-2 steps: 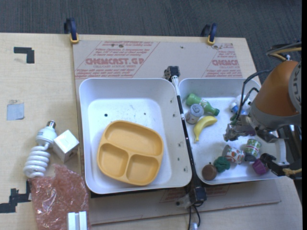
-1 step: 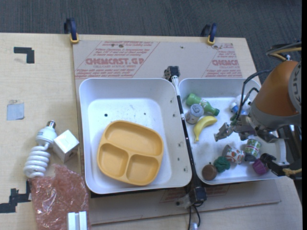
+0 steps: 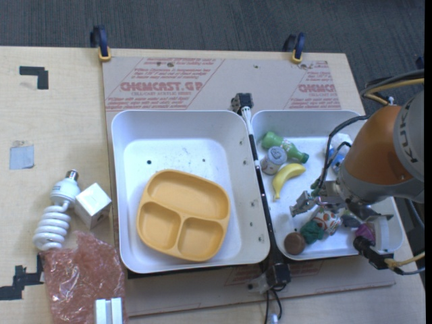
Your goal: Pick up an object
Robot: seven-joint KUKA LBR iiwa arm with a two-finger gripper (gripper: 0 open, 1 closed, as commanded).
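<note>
Nearest to us on the left of the table (image 3: 54, 113) lie a crumpled pink plastic bag (image 3: 84, 275), a spiral light bulb (image 3: 54, 218) and a small white cube (image 3: 93, 201) touching it, all outside the bins and, we judge, out of play for this pick.

In the left bin (image 3: 125, 181) a yellow divided plate (image 3: 182, 214) lies flat toward the near side, on its own.

The right bin (image 3: 283, 245) holds the likely targets, crowded toward its near and middle parts. In its near left corner sits a brown ball (image 3: 294, 243), just beside a green toy (image 3: 312, 231) and a small white patterned piece (image 3: 327, 219). The tool (image 3: 305, 203) reaches in from the right, directly above this cluster, low over it; whether its jaws stand apart or together we cannot tell, and we see nothing clearly held in it. We judge the arm (image 3: 378, 157) is placed here because the pile offers the densest choice of things to grab.

Farther back, left of the tool, lies a banana (image 3: 286, 178), then a small round grey lid (image 3: 275, 156) and a green bottle-shaped toy (image 3: 283, 146) toward the far wall. Beyond the bins, two clamps (image 3: 100, 42) pin the brown board (image 3: 162, 79) so that the setup stays put.
</note>
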